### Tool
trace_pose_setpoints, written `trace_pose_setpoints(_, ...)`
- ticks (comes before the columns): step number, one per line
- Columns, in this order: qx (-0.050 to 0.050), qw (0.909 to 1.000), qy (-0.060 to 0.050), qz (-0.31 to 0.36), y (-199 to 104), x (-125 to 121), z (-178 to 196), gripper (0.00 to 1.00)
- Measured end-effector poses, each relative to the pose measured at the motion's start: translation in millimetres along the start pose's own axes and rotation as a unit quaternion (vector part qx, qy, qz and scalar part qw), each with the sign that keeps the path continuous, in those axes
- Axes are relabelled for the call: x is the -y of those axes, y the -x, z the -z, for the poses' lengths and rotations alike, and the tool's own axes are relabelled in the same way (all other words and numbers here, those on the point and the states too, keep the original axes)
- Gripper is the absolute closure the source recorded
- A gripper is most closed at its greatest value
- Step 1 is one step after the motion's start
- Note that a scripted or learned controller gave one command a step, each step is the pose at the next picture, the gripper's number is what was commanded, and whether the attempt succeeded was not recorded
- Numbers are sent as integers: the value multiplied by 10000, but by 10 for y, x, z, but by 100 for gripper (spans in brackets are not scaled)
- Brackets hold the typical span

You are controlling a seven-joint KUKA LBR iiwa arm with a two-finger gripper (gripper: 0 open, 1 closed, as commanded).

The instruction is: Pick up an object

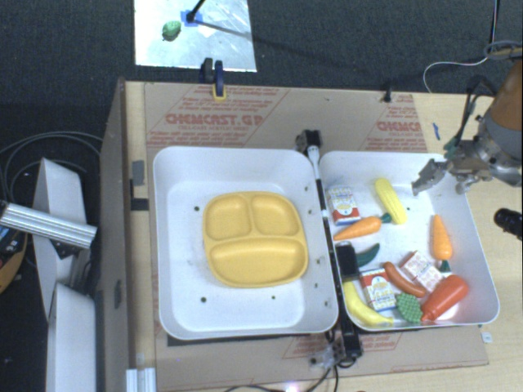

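The right bin (482, 268) holds several toy foods. A yellow corn cob (391, 200) and a small carton (343, 204) lie near its back. Two orange carrots lie there, one in the middle (358, 229) and one by the right wall (441, 237). At the front are a banana (364, 305), a sausage (404, 278), a red pepper (445, 296) and a green piece (407, 307). My gripper (444, 180) hangs over the bin's back right corner, above the right carrot. Its fingers are spread open with nothing between them.
The left bin (180, 219) holds a yellow divided plate (253, 239). A black clip (310, 141) sits where the two bins meet at the back. Two more cartons (421, 266) (377, 291) and a dark green item (368, 253) lie among the foods. The bench board (245, 117) surrounds both bins.
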State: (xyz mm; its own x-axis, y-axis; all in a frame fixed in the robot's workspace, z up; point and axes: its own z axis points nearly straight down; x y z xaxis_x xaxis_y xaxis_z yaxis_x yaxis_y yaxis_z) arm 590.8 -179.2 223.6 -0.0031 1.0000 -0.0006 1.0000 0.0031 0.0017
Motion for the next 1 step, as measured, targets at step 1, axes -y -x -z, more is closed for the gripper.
trace_pose_setpoints(1, -5, 10000, -8, 5, -76, -341, -1374, 0)
